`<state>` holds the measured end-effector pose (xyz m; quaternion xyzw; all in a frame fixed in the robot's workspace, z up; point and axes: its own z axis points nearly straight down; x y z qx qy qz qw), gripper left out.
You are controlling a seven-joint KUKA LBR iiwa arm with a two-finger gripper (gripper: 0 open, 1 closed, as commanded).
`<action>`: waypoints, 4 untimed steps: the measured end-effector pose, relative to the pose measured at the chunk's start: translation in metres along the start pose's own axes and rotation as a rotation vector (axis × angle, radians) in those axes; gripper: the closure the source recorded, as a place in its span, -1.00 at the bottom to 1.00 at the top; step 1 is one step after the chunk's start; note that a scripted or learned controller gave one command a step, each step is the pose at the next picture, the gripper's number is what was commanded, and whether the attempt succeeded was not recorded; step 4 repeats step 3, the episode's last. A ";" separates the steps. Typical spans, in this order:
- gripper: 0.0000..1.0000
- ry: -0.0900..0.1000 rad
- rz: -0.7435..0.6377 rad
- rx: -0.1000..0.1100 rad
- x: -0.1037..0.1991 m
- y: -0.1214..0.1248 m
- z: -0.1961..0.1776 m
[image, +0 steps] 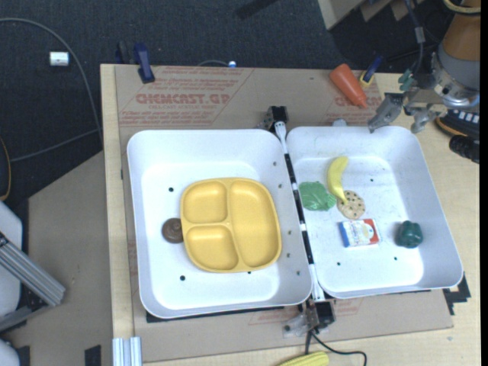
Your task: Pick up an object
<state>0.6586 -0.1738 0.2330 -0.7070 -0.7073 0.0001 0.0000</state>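
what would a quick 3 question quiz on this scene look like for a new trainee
1. True or false: the banana lies in the right bin.
2. What touches the yellow divided plate on its left side? A) brown disc B) green leaf C) dark green ball
3. Fill in: the gripper hovers over the right bin's ____ rim.

Key: 1 true; 2 A; 3 far.

An orange carrot-shaped toy (348, 85) lies on the brown bench (114, 204) behind the right bin. A blue clamp (142, 62) grips the bench's far edge.
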 end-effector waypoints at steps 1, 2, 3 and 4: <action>-1.00 0.001 -0.001 0.002 0.036 0.008 0.093; -1.00 0.001 0.000 0.002 0.073 0.008 0.149; 1.00 0.001 -0.002 -0.001 0.073 0.009 0.138; 1.00 0.001 -0.002 -0.001 0.073 0.009 0.138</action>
